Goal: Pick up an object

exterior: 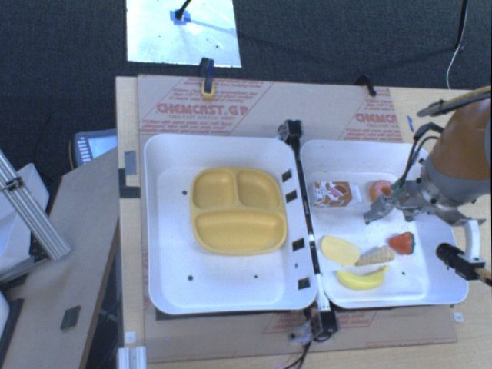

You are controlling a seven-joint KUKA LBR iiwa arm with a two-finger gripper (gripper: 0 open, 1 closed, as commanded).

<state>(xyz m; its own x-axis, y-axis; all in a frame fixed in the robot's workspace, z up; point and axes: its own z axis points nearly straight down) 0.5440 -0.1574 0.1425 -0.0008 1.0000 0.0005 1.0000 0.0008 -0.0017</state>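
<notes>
Jaws hung low over the right bin, just beside a round orange-red fruit; grip state impossible to tell. Nearby lay a printed snack packet, writing unreadable, a strawberry, cone, banana. Left bin held a yellow divided tray. Read "CHEMCAST GP" on the tabletop sheet.

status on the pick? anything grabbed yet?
Done: the arm is over the right bin, with the gripper low by the orange-red round piece. In hand: nothing visibly between the fingers. Left: the grasp and lift. The snack packet, yellow chip-like piece, cone, red piece and banana all lie in that bin; the yellow tray sits in the left bin.
</notes>
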